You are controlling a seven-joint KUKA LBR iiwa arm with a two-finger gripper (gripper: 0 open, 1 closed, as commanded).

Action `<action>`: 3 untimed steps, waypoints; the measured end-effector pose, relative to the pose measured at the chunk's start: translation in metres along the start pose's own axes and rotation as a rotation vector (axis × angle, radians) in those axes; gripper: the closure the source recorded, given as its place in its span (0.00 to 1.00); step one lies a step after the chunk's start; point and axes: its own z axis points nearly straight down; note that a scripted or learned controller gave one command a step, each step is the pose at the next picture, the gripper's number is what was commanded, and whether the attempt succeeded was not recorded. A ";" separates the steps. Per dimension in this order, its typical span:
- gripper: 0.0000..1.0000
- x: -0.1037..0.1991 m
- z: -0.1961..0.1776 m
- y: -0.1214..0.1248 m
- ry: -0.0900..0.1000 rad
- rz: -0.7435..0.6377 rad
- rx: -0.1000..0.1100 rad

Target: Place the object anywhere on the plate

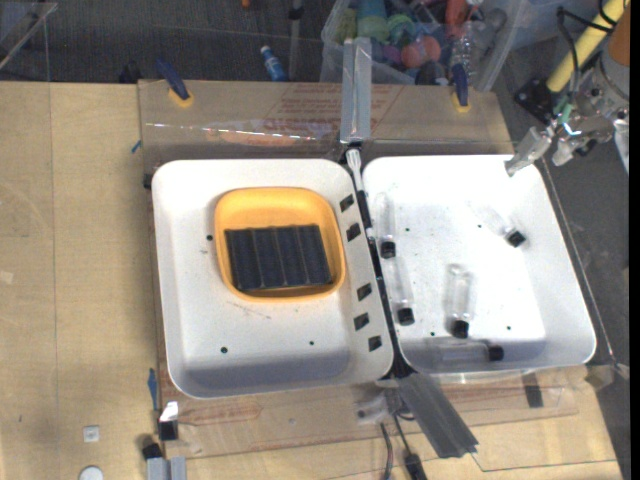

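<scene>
Clear vials with black caps lie toward the front edge of the right bin; in the left bin a dark ridged block rests flat on the orange plate. The gripper hangs over the right bin's back right corner, and I cannot tell whether it is open or closed. Any further reach risks nudging the block off the plate.

I can't make out the gripper fingers at the right bin's corner (the arm runs off frame)
</scene>
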 end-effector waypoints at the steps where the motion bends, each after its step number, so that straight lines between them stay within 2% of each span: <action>1: 0.00 -0.023 0.008 -0.006 0.000 -0.365 -0.001; 2: 1.00 -0.023 -0.004 -0.005 -0.005 -0.366 -0.005; 3: 1.00 -0.022 -0.033 -0.004 -0.007 -0.628 -0.007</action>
